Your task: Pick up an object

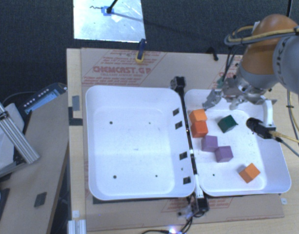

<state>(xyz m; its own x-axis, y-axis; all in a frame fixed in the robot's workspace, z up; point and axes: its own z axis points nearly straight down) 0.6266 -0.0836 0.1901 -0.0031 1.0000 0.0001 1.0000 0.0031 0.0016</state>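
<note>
The right bin (pixel 281 177) holds several small blocks. Two orange blocks (pixel 198 122) sit stacked close together near its left wall, with a green block (pixel 228 124) to their right. Below them lie two purple blocks (pixel 216 148), and another orange block (pixel 249 172) rests toward the front right. My gripper (pixel 222 101) hangs over the far part of this bin, just above and behind the orange pair and the green block. Its fingers (pixel 210 100) are spread open with nothing between them.
The left bin (pixel 98 179) lies beside the right one, with black clips (pixel 181 126) along the shared wall. A black part on a cable (pixel 259 126) hangs off the arm over the right bin's right side. A shiny sheet (pixel 109 13) lies beyond the bench.
</note>
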